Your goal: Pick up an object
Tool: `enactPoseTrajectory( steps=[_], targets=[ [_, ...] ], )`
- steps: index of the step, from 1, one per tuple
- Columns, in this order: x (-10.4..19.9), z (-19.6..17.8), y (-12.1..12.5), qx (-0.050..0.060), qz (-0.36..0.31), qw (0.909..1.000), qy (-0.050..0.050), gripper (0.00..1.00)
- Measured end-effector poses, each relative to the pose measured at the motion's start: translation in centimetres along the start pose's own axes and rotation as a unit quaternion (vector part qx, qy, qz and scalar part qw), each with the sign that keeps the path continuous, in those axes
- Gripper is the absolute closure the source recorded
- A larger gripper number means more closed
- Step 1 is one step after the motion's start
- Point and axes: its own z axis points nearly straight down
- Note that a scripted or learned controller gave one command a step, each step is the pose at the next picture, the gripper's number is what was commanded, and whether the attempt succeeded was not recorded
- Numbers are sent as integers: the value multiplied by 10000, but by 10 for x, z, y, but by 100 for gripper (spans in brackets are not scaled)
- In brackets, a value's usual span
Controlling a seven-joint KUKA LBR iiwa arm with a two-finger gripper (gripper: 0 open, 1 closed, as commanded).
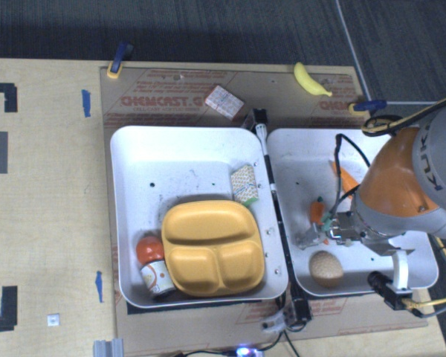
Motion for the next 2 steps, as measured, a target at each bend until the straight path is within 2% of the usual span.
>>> enactPoseTrajectory(
  steps=[1,2],
  targets=[
    [2,0,-5,-11,-3,10000,3,0],
    [2,-10,-4,-28,-2,10000,1,100]
  ],
)
